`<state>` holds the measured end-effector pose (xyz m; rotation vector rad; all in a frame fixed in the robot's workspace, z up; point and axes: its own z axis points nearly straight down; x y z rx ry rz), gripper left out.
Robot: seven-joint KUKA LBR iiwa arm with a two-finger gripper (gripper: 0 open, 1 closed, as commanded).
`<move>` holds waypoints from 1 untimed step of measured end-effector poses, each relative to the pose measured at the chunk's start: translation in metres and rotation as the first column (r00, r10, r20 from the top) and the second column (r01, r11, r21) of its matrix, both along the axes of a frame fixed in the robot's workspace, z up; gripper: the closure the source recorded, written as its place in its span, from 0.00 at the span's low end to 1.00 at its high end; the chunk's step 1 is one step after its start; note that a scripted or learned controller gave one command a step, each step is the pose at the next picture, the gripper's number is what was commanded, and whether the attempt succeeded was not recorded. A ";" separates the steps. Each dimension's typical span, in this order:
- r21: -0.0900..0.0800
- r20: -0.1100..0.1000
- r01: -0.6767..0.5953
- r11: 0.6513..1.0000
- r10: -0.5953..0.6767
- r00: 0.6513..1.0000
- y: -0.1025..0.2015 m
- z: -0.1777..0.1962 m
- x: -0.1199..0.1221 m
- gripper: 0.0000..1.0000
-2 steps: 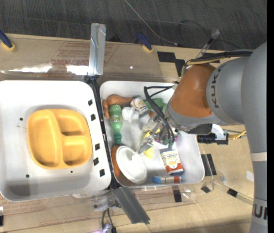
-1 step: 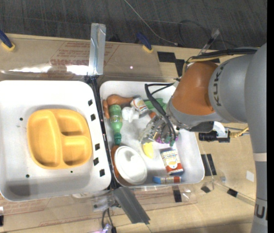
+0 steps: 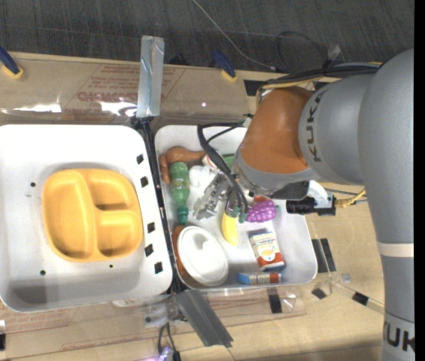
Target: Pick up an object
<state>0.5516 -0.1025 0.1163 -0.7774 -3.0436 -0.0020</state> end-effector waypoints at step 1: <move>-0.004 0.005 -0.280 0.960 0.280 0.960 -0.003 0.043 0.074 1.00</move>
